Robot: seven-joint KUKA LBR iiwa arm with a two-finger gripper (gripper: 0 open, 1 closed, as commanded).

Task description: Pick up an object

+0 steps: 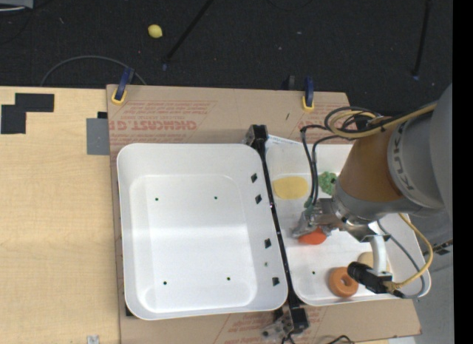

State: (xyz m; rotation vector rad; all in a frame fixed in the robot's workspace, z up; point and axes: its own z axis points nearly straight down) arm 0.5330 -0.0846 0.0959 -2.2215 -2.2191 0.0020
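Hovering fingers touch red object beside divider.

ring in right bin, left bin beside

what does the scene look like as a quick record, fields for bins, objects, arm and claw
left bin: white, shallow
right bin: holds four small objects
yellow piece: flat, near the divider
green piece: beside the arm
red-orange piece: at the claw's tip
orange ring: near the front edge
arm: reaches in over the right bin
claw: low over the red-orange piece; grip unclear
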